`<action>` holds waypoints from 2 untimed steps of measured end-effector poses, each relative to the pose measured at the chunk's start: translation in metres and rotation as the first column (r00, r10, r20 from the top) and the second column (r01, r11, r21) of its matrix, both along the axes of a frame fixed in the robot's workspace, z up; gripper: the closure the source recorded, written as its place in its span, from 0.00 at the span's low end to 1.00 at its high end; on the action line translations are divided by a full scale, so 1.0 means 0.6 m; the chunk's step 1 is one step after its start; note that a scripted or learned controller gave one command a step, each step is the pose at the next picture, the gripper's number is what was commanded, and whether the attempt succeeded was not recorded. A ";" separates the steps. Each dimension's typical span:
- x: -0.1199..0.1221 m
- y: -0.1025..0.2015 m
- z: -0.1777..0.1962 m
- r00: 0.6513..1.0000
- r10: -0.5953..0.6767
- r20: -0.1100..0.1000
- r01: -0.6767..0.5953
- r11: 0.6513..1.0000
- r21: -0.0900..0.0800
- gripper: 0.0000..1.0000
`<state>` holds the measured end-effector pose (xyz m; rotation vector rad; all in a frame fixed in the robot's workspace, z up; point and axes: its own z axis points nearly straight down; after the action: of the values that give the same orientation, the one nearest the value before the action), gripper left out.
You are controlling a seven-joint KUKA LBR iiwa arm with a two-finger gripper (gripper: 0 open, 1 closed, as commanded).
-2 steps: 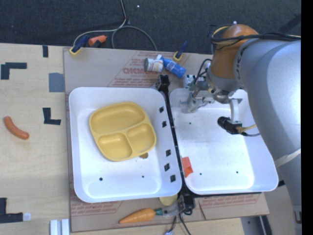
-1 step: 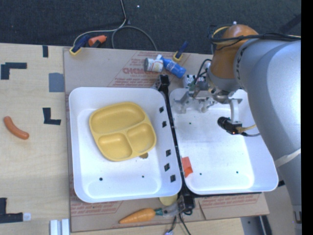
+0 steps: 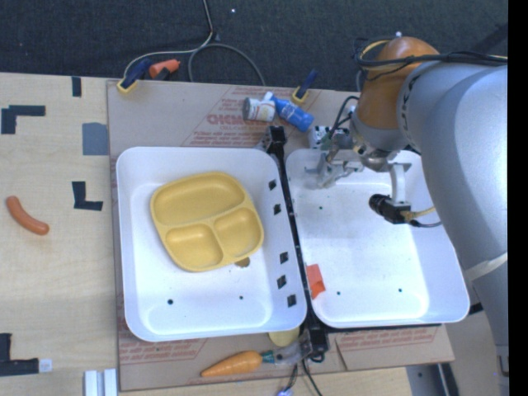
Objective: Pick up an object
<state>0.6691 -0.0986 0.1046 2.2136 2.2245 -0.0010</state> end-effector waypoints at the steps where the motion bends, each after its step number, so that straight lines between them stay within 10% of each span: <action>1: 0.000 0.000 -0.001 1.000 0.000 -0.001 0.000 1.000 0.000 0.00; 2: -0.006 0.163 0.143 1.000 0.006 0.006 -0.006 1.000 0.007 0.00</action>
<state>0.6657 -0.0008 0.1905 2.2081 2.2313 0.0130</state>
